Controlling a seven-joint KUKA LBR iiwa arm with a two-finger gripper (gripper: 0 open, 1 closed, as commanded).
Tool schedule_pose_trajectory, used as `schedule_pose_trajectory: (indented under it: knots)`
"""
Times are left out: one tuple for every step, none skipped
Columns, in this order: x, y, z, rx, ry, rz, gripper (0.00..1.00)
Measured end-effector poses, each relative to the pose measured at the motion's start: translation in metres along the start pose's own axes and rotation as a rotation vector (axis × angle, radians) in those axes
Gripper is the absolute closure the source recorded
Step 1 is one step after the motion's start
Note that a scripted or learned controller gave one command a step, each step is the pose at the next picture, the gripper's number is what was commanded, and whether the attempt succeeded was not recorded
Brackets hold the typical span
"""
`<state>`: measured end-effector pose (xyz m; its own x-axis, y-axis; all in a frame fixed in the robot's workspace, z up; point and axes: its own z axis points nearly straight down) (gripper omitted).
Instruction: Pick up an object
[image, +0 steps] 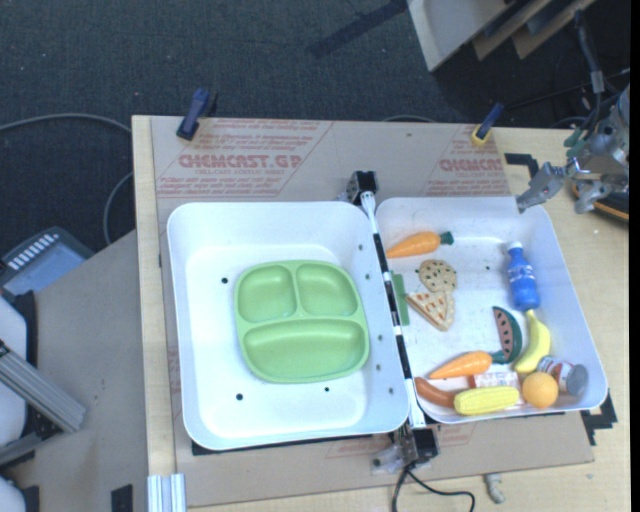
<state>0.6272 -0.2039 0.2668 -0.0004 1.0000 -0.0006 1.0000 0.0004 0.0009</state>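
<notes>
The right bin (470, 222) holds toy food. A carrot (415, 243) lies near its far left corner, with a cookie (436, 274) and a sandwich wedge (432, 308) just below it. Upright by the right wall is a blue bottle (520, 278). A watermelon slice (507, 333), banana (537, 343), second carrot (462, 365), corn cob (487, 401), red sausage (433, 391), orange (540, 390) and small can (571, 376) crowd the near right corner. My gripper (556, 188) hangs above the bin's far right corner, outside its rim, with nothing in it.
The left bin (200, 300) carries a green divided plate (300, 322). A black hinge strip (385, 290) runs between the two bins. Blue clamps (193, 113) (487, 124) hold the cardboard base at the back edge.
</notes>
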Motion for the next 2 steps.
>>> schedule_pose_trajectory:
  knots:
    - [-0.020,0.012,0.108,0.004,0.001,0.001,0.00]
    - [-0.009,0.015,0.183,0.004,0.007,-0.003,0.00]
